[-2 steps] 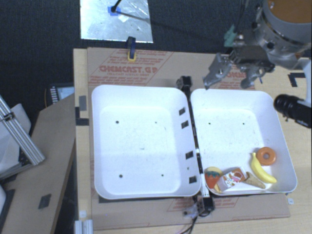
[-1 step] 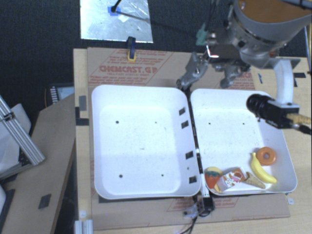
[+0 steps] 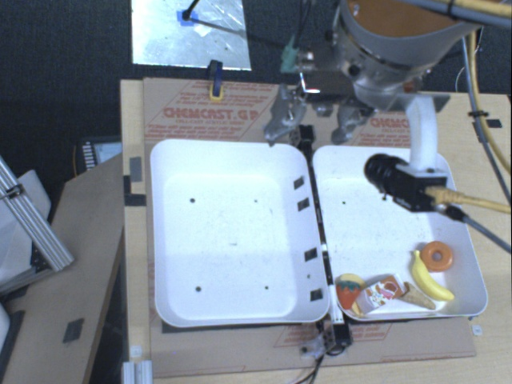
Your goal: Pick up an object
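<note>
Camera view shows your gripper (image 3: 312, 126) spread, holding nothing, above the bins' far edge, clear of the banana (image 3: 430, 279) in the right bin's (image 3: 360, 222) near corner.

Both white bins (image 3: 232, 230) look like smooth, faintly glossy plastic. The counter (image 3: 480, 174) shows pale matt wood, with printed brown cardboard (image 3: 208, 112) under the bins. A crinkled sheet of shiny metal foil (image 3: 190, 21) lies behind. The tool (image 3: 314, 126) appears to be bare grey metal. The banana (image 3: 430, 278) looks like glossy plastic.

Single fixed camera above bench (image 3: 480, 134), slanted down, both bins.
</note>
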`<state>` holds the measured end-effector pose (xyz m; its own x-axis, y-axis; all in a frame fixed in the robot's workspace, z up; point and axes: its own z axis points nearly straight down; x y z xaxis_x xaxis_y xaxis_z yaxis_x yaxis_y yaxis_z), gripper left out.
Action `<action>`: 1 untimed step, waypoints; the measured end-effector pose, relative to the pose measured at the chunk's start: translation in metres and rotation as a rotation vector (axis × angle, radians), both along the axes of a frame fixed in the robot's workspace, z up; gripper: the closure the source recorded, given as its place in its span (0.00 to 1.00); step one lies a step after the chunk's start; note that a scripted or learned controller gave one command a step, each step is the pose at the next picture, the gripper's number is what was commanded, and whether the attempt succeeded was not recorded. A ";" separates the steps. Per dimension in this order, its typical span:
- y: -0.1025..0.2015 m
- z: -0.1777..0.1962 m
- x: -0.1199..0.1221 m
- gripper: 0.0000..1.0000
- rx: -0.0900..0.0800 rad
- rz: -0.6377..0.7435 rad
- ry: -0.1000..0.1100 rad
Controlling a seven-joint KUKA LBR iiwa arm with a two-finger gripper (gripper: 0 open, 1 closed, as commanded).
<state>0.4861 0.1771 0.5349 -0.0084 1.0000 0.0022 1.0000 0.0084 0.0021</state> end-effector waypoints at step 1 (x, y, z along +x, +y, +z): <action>0.039 0.000 0.000 0.00 0.000 0.000 0.000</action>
<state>0.4861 0.2165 0.5349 -0.0079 1.0000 0.0025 1.0000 0.0079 0.0021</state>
